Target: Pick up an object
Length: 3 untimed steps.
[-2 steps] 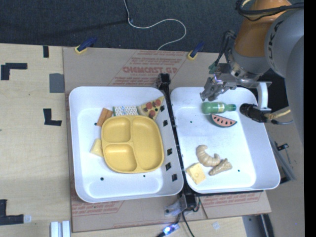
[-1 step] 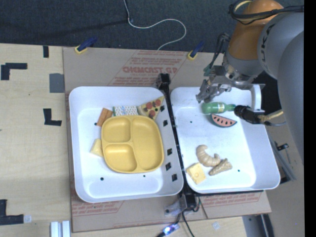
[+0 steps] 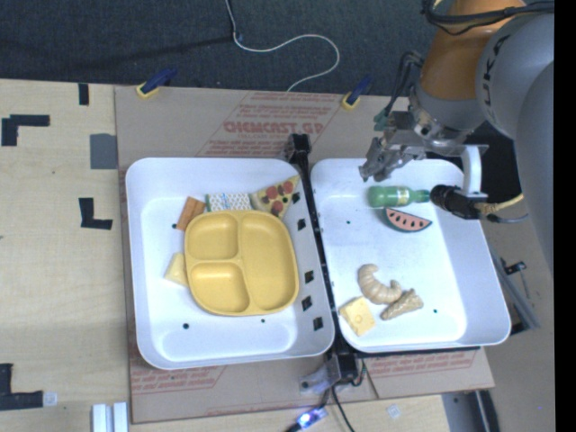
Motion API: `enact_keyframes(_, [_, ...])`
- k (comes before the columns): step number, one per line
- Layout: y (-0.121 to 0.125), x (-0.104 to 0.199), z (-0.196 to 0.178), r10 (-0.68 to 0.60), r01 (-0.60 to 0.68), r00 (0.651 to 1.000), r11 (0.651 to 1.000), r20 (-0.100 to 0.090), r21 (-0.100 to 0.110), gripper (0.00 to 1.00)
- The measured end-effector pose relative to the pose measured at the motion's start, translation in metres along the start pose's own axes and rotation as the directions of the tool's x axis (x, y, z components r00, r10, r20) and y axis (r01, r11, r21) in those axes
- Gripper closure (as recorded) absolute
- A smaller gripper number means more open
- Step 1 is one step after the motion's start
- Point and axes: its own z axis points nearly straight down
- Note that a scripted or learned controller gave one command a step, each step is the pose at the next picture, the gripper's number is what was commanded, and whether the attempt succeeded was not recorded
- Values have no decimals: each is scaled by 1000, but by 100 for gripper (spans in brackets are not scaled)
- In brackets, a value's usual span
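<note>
Here, green bottle lying left-right, cap rightward, jaws just above its left end, spread unclear.

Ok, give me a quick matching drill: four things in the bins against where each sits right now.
Things:
1. yellow divided plate
2. green bottle
3. watermelon slice
4. yellow cheese wedge

Places:
A. right bin, front edge near the divider
B. left bin, in the middle
C. right bin, far end, just under the hand
D. right bin, just in front of the bottle

Pairs: 1-B, 2-C, 3-D, 4-A
</note>
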Motion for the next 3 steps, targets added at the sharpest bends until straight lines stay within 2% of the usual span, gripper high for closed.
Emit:
enact_keyframes(1, [4,2,20,0,0,1000,1000,2,3,100])
enact_keyframes(2, [-3,-5,20,1,-1,1000,1000,2,2,100])
enact_keyframes(3, [-1,4,18,1,-1,1000,1000,1,1,100])
